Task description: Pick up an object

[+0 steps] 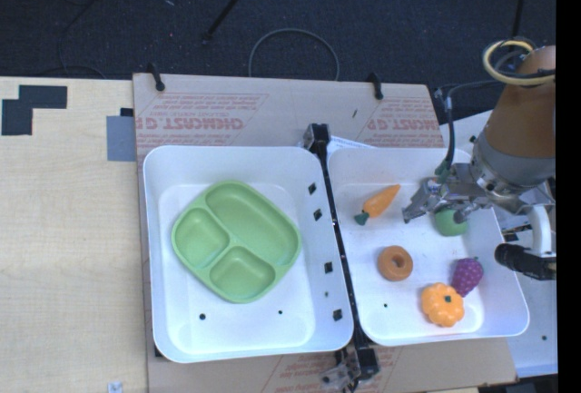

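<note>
Progress: nothing lifted yet, by the look of it; gripper (442,205) is low in the right bin (363,319), at the green ball (448,221).
Gripper: dark fingers sit against the ball's left and top; can't tell whether they are closed on it.
Left to do: secure a grip, raise it.
Nearby: carrot (379,201) just left; doughnut (395,263), grapes (467,274), small pumpkin (442,304) nearer the camera.
Left bin: green divided plate (236,239), well apart.
Obstruction: carrot is the closest neighbour.
</note>
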Tool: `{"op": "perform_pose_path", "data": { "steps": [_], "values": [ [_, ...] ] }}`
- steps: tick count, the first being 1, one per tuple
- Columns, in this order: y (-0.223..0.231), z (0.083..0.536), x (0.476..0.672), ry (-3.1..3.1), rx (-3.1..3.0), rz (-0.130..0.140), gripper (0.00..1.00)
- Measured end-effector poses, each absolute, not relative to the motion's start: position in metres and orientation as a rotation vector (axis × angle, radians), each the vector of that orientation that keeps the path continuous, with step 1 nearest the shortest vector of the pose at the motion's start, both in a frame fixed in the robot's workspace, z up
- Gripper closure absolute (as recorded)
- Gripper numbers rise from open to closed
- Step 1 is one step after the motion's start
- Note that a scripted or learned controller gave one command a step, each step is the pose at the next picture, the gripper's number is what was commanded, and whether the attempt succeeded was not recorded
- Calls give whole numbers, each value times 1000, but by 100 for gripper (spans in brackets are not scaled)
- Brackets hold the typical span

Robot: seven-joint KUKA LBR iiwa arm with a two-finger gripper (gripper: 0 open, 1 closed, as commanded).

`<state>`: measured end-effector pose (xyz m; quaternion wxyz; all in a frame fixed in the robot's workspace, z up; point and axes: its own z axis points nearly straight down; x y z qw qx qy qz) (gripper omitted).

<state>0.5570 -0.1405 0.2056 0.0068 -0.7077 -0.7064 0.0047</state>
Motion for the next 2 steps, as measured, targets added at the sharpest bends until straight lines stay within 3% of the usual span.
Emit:
{"op": "perform_pose_path", "data": {
  "steps": [1,2],
  "values": [
    [-141,213,560,-2219,-2219,3,0],
    [-148,165,561,-2216,-2218,6,0]
  ]
}}
